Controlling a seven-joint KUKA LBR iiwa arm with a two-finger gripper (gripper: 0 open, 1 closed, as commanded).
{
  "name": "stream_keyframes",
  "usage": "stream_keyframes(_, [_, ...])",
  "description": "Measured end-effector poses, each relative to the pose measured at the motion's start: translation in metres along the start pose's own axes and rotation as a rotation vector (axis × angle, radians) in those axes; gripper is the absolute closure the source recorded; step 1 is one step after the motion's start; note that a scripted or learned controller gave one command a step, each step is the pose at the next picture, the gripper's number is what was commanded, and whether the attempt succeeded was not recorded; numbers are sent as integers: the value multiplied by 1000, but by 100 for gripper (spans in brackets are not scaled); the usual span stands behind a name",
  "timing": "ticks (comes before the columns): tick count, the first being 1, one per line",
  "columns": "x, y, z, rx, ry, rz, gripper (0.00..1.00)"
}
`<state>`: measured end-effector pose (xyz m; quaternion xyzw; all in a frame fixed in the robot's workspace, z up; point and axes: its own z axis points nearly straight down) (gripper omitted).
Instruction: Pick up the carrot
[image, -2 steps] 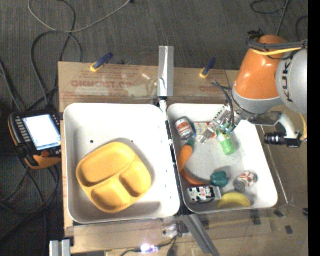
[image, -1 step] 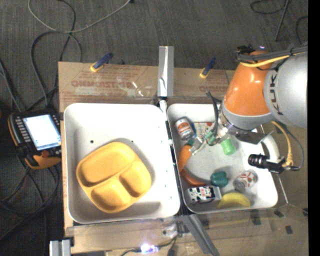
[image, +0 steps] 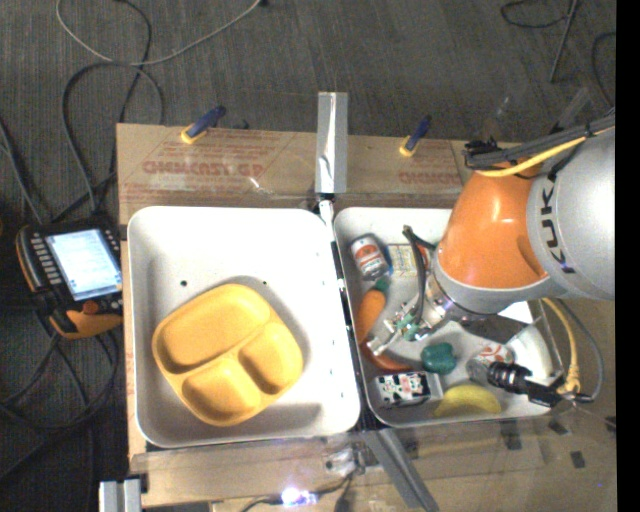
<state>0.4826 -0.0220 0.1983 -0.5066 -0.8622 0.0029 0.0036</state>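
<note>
The orange carrot (image: 371, 308) lies along the left wall of the right bin (image: 352, 380), its length running front to back. My gripper (image: 403, 326) hangs low over that bin just to the right of the carrot's front end, close to it. The grey and orange wrist covers the back right of the bin and hides what lies under it. I see nothing held.
In the right bin a small can (image: 368, 255) lies behind the carrot, with a teal lump (image: 438, 355), a dark printed packet (image: 407, 386) and a yellow banana (image: 468, 401) toward the front. The left bin (image: 150, 240) holds a yellow divided plate (image: 228, 350).
</note>
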Motion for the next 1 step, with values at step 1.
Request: stream_keyframes(1, [-28,-16,7,-1,2,117,100])
